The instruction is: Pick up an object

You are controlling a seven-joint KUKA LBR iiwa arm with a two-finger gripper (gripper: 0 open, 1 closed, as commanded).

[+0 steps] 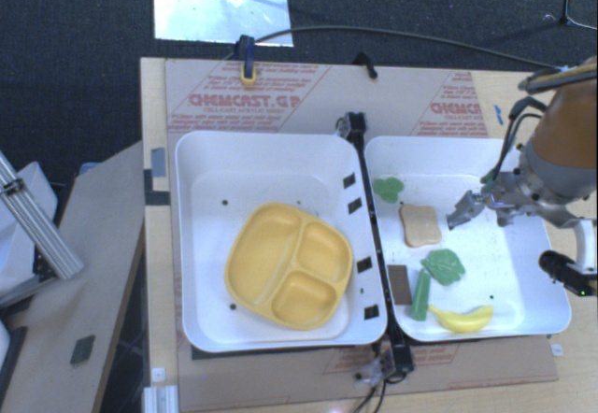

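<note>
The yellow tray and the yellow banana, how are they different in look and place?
The yellow tray is large, flat and split into compartments; the banana is small, curved and solid. The tray lies in the left bin, alone there; the banana lies in the right bin near its front edge, beside other toy foods. Both are yellow and both rest untouched.
</note>
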